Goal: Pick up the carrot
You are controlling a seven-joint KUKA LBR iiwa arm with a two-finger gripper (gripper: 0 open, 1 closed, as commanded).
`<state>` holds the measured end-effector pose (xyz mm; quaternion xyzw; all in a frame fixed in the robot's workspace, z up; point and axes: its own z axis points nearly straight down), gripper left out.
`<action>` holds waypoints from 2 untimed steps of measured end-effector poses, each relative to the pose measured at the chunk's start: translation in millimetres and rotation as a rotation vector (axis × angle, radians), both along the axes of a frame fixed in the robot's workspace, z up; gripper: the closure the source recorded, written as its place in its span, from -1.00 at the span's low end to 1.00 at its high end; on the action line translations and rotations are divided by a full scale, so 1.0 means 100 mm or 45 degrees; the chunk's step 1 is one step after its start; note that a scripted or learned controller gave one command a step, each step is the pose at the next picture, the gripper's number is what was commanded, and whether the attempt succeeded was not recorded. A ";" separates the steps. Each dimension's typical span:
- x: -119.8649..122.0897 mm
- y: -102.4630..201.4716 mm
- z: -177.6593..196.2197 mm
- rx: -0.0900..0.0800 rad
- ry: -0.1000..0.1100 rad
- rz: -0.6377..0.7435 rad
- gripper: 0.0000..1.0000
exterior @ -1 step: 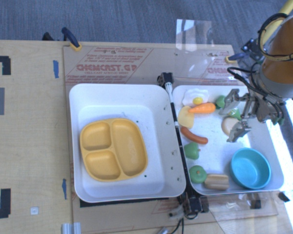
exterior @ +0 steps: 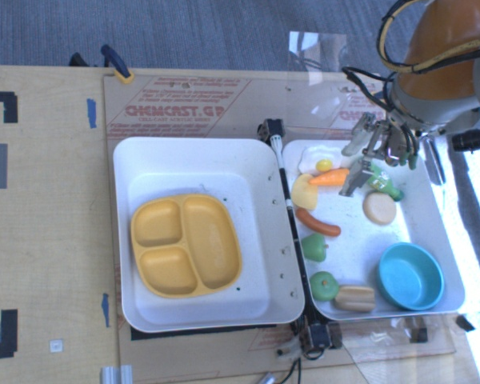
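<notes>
Gripper [exterior: 358, 174] hangs at the right bin's [exterior: 444, 238] far edge, fingers apart, one tip just touching the carrot [exterior: 330, 178] lying beside the egg [exterior: 320, 162].

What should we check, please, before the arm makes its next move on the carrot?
1. Carrot visible in the right bin: ok.
2. Gripper positioned at the carrot's right end: ok.
3. Carrot seen between the fingers: cannot tell.
4. Space around the carrot: not ok; the fried egg and the pale yellow piece lie against it.
5. Blue bowl away from the gripper: ok.
</notes>
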<state>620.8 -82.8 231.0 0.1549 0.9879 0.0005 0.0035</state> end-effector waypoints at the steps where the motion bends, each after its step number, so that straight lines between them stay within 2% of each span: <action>1: 0.32 -0.14 -1.30 -0.003 -0.006 0.167 -1.00; 2: -0.04 -0.59 -1.42 -0.003 -0.003 0.063 -1.00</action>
